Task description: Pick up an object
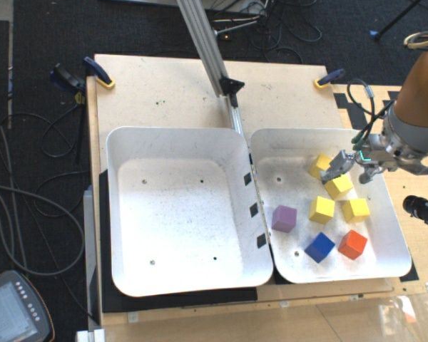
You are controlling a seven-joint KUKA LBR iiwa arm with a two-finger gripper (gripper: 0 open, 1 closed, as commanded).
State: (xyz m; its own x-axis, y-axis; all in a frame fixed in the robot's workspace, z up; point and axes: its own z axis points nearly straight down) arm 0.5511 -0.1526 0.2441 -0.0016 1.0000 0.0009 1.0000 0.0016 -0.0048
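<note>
In the camera view we see the tool [340,168] low over the right bin [396,266], reaching in from the right with the grey arm [406,134] behind it. Its dark fingers sit among the yellow cubes at the back of that bin. We cannot tell how far it is open, nor whether it has hold of anything: the fingertips blur into the cubes below them.

As for progress, we judge the pick not yet done. No cube is lifted clear of the bin floor; everything looks to be resting flat. What remains is to close on one cube and raise it.

The likeliest target is the yellow cube [339,186] just under the tool, touching or nearly touching its tip. It is a small, plain, matte block, sitting a little turned. Another yellow block [319,165] lies just beyond the tool on its far left side, partly hidden by it. Nearer the front of the bin from the tool are two more yellow ones [322,209] and [356,209], side by side. Further forward still are the orange cube [353,244] and the blue cube [319,247], close together. The purple cube [284,219] sits well to the tool's left, apart from the rest. The left bin [121,191] lies far off on that side of the desk [164,91].
</note>
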